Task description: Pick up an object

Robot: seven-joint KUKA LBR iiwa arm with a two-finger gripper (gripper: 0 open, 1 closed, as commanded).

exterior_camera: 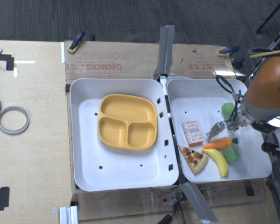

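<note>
1. Objects are counted in the right bin (pixel 191 94): one carrot (pixel 218 143), one banana (pixel 217 160), one pizza slice (pixel 194 158), one red packet (pixel 192 133).
2. One yellow divided plate (pixel 128 121) is seen in the left bin (pixel 84 139).
3. Above the carrot the gripper (pixel 215 130) is lowered, fingers apart around nothing.

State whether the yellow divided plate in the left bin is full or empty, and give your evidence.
Empty. The yellow divided plate lies flat in the left bin, and all three of its compartments show bare yellow surface with nothing inside.

Grey arm (pixel 263 107), orange band, black cables
</note>
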